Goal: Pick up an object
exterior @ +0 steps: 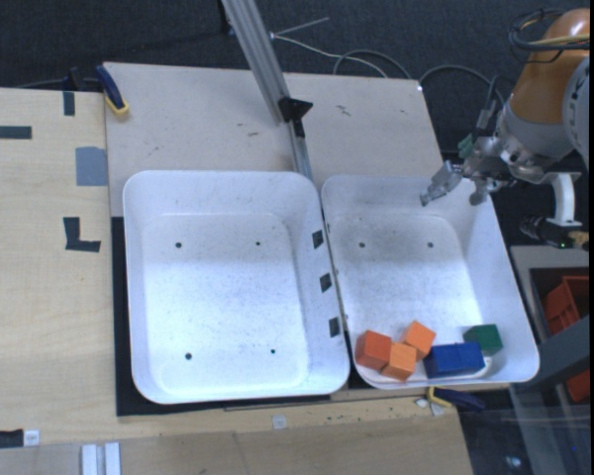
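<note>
No readable labels or brand marks anywhere; only blank dark tape bits on the bench.

Nearest: a blue-and-yellow clamp (445,399) on the bench edge, just below the right bin's front rim.

Right bin (505,255), front end: all blocks bunched along the near wall. From left: orange cube (374,348), a 2nd orange cube (400,361) touching it, a 3rd orange cube (420,336) just behind, tilted. Blue block (453,360), longer than the cubes, lies flat just right of them, against the rim. Green block (485,337) sits behind the blue one's right end, near the corner. Rest of that bin's floor is bare white w/ dark speckling.

Left bin (144,265): white, speckled, a few small dark dots on the floor. Black tabs on the seam btwn bins.

Farther: gripper (453,188) over the right bin's far right corner, fingers (433,193) spread apart w/ nothing btwn them, well apart from the blocks. Grey arm (549,87) w/ orange band behind it.

Far: slanted metal rail (262,52) running down to the bin seam; 2nd clamp (111,91) at the board's far left corner; white cables on dark floor.
</note>
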Controlling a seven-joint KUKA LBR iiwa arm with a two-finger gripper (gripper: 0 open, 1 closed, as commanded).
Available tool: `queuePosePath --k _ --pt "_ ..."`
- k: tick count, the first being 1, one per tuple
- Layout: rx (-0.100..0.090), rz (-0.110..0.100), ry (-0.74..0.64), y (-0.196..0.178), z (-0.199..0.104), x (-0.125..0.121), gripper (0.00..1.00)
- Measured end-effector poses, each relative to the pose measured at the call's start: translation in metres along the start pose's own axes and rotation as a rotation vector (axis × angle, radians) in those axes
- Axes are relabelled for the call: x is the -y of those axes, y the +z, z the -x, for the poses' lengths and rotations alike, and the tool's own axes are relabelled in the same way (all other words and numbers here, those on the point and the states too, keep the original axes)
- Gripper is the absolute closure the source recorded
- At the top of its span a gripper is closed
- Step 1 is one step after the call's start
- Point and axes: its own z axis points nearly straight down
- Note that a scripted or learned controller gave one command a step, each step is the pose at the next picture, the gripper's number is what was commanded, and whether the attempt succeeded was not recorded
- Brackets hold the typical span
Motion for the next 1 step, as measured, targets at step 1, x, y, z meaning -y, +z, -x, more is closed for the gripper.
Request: queuePosePath --k 1 --pt "-0.004 0.005 -0.007 -0.0371 -0.0921 -0.0120 0.00"
